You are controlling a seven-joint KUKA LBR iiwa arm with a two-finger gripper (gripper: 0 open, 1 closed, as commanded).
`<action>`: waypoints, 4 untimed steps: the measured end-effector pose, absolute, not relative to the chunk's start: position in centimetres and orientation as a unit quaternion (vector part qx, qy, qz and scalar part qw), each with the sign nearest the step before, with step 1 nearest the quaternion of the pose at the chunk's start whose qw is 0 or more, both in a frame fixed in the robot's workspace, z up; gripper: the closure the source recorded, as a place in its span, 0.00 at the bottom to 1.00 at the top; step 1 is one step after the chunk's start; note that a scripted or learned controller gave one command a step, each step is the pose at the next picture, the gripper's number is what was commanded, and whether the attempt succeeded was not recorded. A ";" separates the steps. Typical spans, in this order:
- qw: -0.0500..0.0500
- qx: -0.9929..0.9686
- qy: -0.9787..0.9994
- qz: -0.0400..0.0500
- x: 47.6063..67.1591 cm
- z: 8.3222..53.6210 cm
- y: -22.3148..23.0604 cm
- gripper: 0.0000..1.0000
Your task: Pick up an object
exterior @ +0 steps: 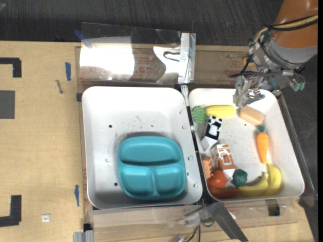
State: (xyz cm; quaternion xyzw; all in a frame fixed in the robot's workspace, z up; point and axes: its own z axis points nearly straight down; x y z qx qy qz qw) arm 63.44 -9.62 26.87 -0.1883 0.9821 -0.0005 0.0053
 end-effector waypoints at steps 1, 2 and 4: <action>0.003 -0.208 0.978 0.001 59.3 25.9 -4.6 1.00; 0.005 -0.267 0.964 0.000 66.8 27.7 -2.4 1.00; 0.007 -0.343 0.939 -0.001 66.8 33.0 -1.2 1.00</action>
